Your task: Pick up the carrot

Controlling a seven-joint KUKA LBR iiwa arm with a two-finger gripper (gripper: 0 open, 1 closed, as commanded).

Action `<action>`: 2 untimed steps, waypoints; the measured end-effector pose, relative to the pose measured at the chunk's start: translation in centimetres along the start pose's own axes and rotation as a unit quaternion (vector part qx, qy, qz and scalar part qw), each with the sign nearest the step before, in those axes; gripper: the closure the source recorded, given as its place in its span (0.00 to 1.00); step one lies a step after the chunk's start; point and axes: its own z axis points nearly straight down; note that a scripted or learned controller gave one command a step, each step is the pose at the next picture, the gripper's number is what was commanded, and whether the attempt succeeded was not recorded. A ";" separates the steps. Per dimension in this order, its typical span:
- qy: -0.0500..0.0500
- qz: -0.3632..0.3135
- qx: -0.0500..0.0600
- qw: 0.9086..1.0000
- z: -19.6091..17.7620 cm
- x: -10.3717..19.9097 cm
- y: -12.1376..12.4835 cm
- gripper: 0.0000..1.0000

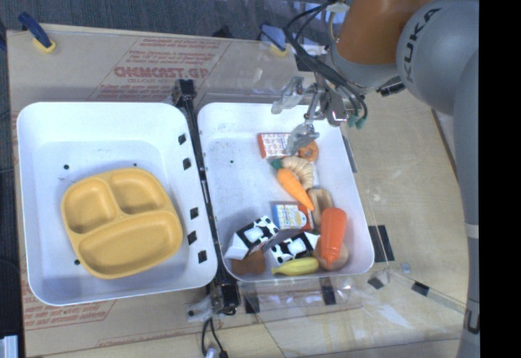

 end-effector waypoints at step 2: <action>0.003 0.414 0.000 0.910 11.0 9.3 -1.1 0.00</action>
